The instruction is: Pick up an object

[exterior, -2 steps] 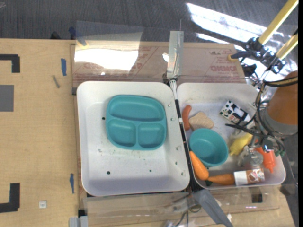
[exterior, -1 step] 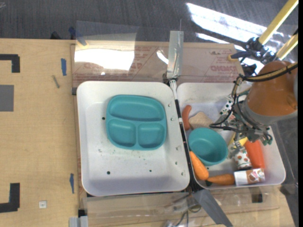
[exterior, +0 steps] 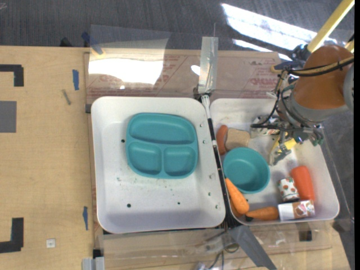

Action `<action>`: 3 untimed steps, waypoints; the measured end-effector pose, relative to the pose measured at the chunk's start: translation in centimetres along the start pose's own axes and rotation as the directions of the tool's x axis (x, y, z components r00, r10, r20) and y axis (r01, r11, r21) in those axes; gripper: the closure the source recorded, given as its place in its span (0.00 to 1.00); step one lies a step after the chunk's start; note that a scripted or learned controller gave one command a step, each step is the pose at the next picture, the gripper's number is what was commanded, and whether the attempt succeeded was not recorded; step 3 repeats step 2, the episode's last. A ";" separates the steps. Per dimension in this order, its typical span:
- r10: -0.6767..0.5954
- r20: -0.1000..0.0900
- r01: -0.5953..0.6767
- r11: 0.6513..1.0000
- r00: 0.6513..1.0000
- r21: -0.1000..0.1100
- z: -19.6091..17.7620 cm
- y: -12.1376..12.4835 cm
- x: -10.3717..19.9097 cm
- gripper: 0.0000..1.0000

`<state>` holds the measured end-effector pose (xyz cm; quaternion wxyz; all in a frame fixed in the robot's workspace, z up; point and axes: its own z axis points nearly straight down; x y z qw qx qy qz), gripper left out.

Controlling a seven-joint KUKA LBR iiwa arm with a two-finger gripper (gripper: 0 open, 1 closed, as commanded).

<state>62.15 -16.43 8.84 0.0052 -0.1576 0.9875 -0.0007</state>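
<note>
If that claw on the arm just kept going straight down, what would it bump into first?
Probably the bare floor of the right bin, between the teal bowl and the orange cylinder. The gripper hangs above that spot, though depth is hard to judge.

No legible txt anywhere in the frame. Faint red/pink print shows on the clear plastic sheet (exterior: 247, 75) at upper centre-right, behind the 2 bins, and again at upper left of that sheet near the glare, but letters too blurred to read. Small white can (exterior: 288, 189) w/ red pattern at lower right of the right bin (exterior: 329, 198): label marks visible, no readable words. White tube-like pack (exterior: 296, 210) w/ red marks just below it, lower right: print too small to tell. Tiny white square tag (exterior: 50, 243) on the wooden board (exterior: 45, 151), lower left of frame: no chars readable. No nos., brands or signs made out.
</note>
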 end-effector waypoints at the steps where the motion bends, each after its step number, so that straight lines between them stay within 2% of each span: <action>1: 0.001 0.015 -0.001 1.000 1.000 0.003 -1.5 0.0 -0.5 1.00; 2: -0.056 0.009 0.056 0.998 0.998 0.006 -13.6 2.7 -1.1 1.00; 3: -0.056 0.009 0.056 0.998 0.998 0.006 -13.6 2.7 -1.1 1.00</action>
